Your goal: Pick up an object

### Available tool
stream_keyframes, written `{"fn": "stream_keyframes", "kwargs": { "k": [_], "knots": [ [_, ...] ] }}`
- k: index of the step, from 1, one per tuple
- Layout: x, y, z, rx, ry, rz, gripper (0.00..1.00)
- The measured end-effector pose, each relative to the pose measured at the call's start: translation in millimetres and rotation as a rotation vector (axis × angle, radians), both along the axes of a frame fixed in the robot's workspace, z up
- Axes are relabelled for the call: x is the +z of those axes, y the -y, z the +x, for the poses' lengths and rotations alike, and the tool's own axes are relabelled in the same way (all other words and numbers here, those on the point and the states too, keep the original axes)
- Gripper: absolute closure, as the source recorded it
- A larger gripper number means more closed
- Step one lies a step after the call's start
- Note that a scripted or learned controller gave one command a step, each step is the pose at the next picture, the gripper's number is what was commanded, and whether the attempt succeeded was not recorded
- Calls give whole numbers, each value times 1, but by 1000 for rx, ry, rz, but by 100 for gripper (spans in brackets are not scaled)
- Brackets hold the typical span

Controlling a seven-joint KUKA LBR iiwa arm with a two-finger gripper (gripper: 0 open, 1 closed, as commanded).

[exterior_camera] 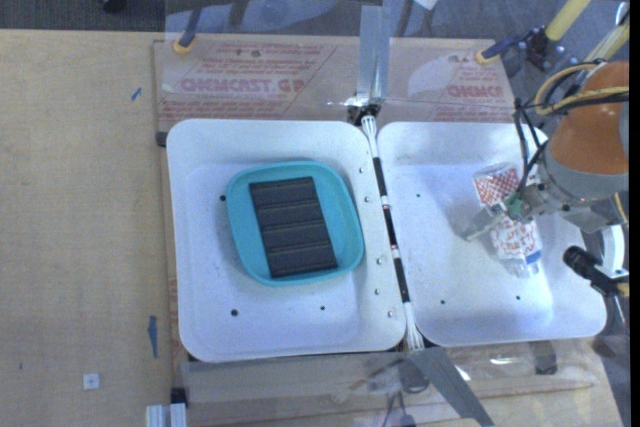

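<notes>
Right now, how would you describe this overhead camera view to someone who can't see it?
A grey and orange robot arm reaches from the right into the right white bin, its gripper over a red-and-white patterned packet. The left white bin holds a teal tray with a dark ridged block.

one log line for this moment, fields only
arm: over right bin | gripper: down at red-white packet | teal tray: in left bin | lift: not seen

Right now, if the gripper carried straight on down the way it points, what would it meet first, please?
Most likely the red-and-white packet lying in the right bin, directly beneath the gripper; depth is hard to judge, so it may already be touching.
</notes>
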State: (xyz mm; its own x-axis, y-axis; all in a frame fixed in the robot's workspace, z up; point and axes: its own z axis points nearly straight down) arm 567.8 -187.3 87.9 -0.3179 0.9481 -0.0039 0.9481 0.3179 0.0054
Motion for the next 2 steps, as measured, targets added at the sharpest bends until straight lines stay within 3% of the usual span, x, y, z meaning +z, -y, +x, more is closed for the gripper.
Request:
{"fn": "stream_keyframes", "kwargs": {
  "k": [1, 2],
  "knots": [
    [10, 1, 0, -2, 3, -1, 100],
    [20, 2, 1, -4, 6, -2, 100]
  ]
}}
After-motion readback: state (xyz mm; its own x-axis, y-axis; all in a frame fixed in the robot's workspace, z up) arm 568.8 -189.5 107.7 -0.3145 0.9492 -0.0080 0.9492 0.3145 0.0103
